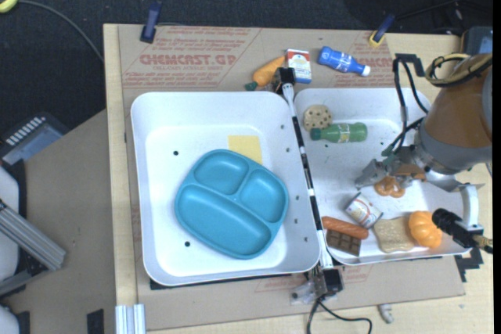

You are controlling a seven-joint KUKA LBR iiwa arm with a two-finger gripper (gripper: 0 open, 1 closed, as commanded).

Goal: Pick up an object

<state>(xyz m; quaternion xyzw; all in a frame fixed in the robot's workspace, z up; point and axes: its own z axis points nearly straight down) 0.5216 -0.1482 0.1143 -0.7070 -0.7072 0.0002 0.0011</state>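
Right bin [337, 102], contents as I read them from my station:

1. Pretzel-shaped orange-brown piece [389, 186], small, glossy, looped. It lies on the bin floor right-of-centre, directly under the gripper [385, 170]. The grey fingertips sit just above and beside it, touching or nearly so; I cannot tell which. Whether the fingers are spread or pressed together I cannot tell, as the wrist hides them. I do not see the piece between them.
2. Green bottle [341, 133], lying on its side, pale label band, near the bin's back-left, well apart from the gripper.
3. Round tan cookie [316, 117], dark specks, touching or just beside the bottle's cap end.
4. Small white can [362, 210], red-brown label, tilted, just below-left of the pretzel piece.
5. Red-orange sausage [345, 228], lying along the front-left.
6. Dark brown chocolate block [344, 244], just in front of the sausage.
7. Bread slice [394, 235], tan, at the front edge.
8. Orange pumpkin [423, 227], ribbed, beside the bread on its right.

Left bin [149, 121]: blue divided plate [231, 203], three compartments; yellow cheese square [245, 145] behind it, partly tucked under the plate's rim.

Bench behind the bins: carrot [268, 72], small milk carton [298, 65], blue-and-white bottle [343, 61].
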